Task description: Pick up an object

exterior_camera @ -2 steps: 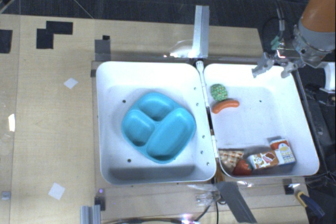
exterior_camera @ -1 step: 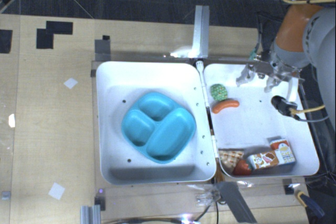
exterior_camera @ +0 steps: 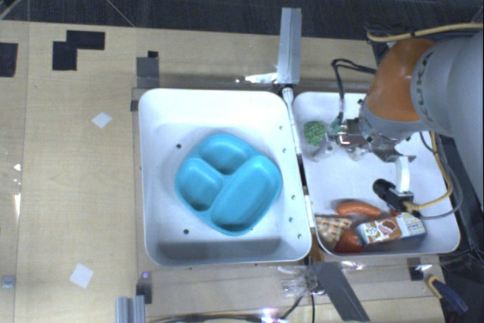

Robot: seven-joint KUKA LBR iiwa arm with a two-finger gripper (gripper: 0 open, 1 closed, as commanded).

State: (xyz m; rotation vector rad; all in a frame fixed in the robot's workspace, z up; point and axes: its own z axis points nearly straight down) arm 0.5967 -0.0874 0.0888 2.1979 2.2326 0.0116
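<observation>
My gripper (exterior_camera: 342, 137) hangs low in the upper part of the right bin (exterior_camera: 431, 170), just right of a small green broccoli-like piece (exterior_camera: 314, 132) that lies near the bin's left wall. Nothing shows in its grasp. Along the front of the same bin lie an orange sausage-shaped item (exterior_camera: 358, 207), a brown-labelled bottle on its side (exterior_camera: 390, 228), a tan waffle-patterned piece (exterior_camera: 330, 226) and a red item (exterior_camera: 349, 241). The grey arm with its orange band (exterior_camera: 395, 83) covers the bin's upper right corner.
The left bin (exterior_camera: 162, 163) holds a blue divided plate (exterior_camera: 228, 182). A metal divider post (exterior_camera: 290, 49) stands between the bins at the back. A black connector (exterior_camera: 389, 194) with a yellow cable hangs below the wrist, over the right bin.
</observation>
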